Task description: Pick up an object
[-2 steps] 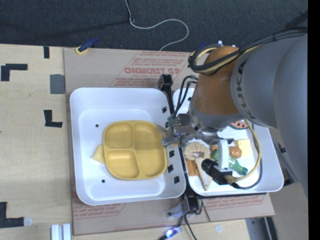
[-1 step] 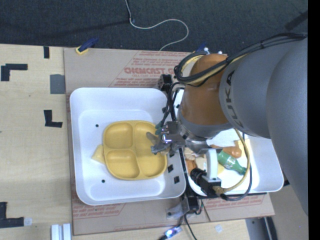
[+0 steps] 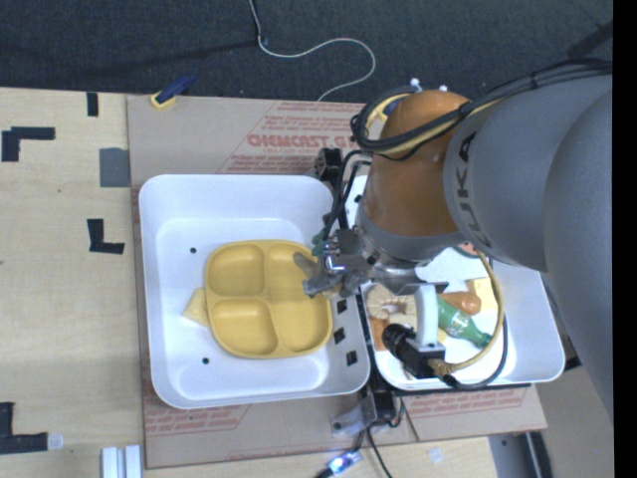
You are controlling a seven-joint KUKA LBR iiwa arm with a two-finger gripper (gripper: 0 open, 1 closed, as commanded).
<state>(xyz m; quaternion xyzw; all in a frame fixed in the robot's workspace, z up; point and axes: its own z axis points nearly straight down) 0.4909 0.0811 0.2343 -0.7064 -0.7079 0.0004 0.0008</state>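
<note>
Beside the gripper (image 3: 320, 267): yellow tray (image 3: 261, 299) (touching).

Grey arm (image 3: 542, 167), orange band (image 3: 413, 167), black cables, metal tool (image 3: 323, 267).

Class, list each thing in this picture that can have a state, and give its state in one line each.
Yellow divided tray: lying flat in the left bin, right side up, compartments bare.
Left bin: holds the tray.
Right bin: holds several small items, partly hidden by the arm.
Hand: low over the tray's right edge.

cardboard sheet (image 3: 299, 137) under both bins | white cable (image 3: 317, 50) on dark floor | yellow-blue clip (image 3: 173, 90) at cardboard's corner
</note>
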